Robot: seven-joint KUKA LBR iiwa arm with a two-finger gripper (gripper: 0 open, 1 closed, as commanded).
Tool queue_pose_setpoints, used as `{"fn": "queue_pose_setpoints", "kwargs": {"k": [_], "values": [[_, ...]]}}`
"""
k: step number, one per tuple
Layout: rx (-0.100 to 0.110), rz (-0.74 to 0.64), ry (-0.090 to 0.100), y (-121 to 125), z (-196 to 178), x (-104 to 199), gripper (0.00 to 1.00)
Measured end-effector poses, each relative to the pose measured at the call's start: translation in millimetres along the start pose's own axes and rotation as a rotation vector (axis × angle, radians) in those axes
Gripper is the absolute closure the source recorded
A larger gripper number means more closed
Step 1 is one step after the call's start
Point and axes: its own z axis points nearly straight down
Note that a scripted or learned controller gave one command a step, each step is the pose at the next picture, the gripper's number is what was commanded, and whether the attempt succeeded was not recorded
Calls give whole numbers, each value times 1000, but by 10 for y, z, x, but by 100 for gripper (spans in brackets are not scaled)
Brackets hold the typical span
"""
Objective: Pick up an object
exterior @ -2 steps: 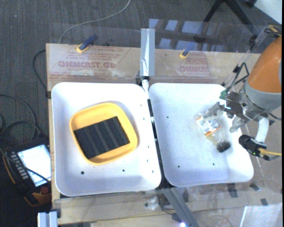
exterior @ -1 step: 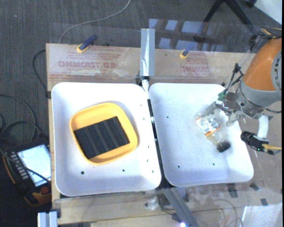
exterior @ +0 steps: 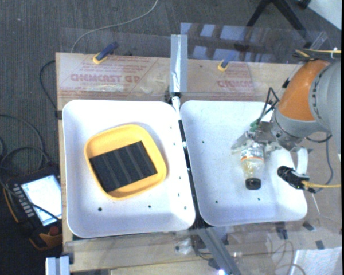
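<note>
A small clear plastic bottle (exterior: 252, 164) with a black cap (exterior: 252, 183) lies in the right bin (exterior: 218, 176), cap toward the front edge. My gripper (exterior: 259, 137) hangs right over the bottle's far end, at its base, and hides part of it. The grey arm with its orange band (exterior: 301, 96) comes in from the right behind it. In the left bin (exterior: 74, 199) sits a yellow dish (exterior: 97, 145) with a black ribbed pad (exterior: 123, 165) inside.
The ridge where the two bins meet (exterior: 184, 153) runs down the middle. A black connector with a yellow cable (exterior: 291, 176) hangs off the arm near the right bin's right wall. Bare white floor lies left of the bottle.
</note>
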Motion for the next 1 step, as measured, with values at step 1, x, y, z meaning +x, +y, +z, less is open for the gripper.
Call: {"fn": "queue_pose_setpoints", "kwargs": {"k": [1], "values": [[-6,114,14,427,18,-62,0]]}}
